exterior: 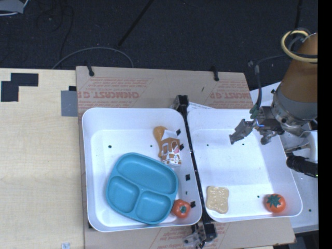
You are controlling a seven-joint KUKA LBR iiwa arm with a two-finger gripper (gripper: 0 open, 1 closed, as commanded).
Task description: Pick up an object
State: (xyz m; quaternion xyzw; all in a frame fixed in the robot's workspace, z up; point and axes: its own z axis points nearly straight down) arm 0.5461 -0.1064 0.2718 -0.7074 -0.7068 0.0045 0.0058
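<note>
Right now my claw hangs over the far part of the right bin, and I cannot tell how it is set. Nothing sits under it. The nearest things to pick are the pale biscuit at the bin's near left corner and the tomato at its near right corner, both well apart from me. Dropping straight down would probably meet bare floor. The round tomato could roll off; the flat biscuit offers little to grip.
</note>
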